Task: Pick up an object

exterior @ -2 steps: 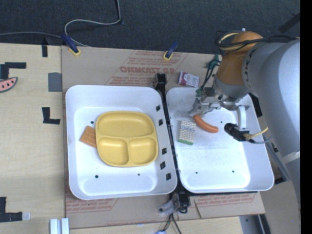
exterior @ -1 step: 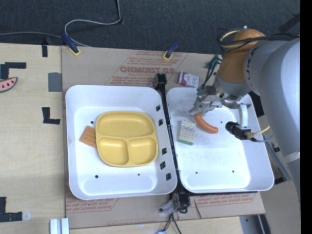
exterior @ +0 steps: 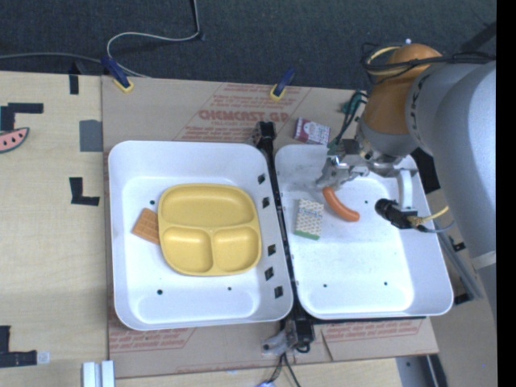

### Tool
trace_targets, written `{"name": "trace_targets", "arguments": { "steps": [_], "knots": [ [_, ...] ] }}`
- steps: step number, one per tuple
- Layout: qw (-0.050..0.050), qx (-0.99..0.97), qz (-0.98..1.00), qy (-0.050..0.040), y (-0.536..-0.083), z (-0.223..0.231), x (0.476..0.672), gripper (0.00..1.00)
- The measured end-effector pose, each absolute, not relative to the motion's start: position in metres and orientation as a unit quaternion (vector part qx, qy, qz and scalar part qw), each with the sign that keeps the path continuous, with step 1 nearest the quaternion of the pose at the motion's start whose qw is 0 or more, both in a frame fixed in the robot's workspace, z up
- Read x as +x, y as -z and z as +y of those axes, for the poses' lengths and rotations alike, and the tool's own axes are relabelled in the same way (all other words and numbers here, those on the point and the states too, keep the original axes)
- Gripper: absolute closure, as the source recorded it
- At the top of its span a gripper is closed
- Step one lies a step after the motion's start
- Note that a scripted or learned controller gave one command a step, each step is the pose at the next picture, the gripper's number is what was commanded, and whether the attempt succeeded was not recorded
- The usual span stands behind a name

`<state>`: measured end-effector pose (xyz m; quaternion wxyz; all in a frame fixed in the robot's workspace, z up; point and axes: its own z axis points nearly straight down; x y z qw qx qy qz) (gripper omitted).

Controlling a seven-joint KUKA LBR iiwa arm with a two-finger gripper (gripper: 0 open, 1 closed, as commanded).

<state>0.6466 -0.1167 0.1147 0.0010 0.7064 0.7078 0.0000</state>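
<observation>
Both bins (exterior: 129, 216) are white. The tray (exterior: 211, 228) is yellow, and a brown cracker (exterior: 146, 226) peeks out by it. The hot dog (exterior: 342, 203) is orange. The sponge (exterior: 309, 218) is pale green with speckles. The arm (exterior: 451, 127) is grey with an orange band (exterior: 395, 87).

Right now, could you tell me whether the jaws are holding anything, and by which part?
It cannot be told: the gripper sits right above the upper end of the orange sausage, but no grasp is visible.
</observation>
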Motion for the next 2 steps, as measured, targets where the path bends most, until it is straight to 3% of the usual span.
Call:
{"name": "trace_targets", "arguments": {
  "steps": [2],
  "knots": [
    [0.0,0.706,0.708,0.0003,-0.1331,-0.1159,0.6463,1.0]
  ]
}}
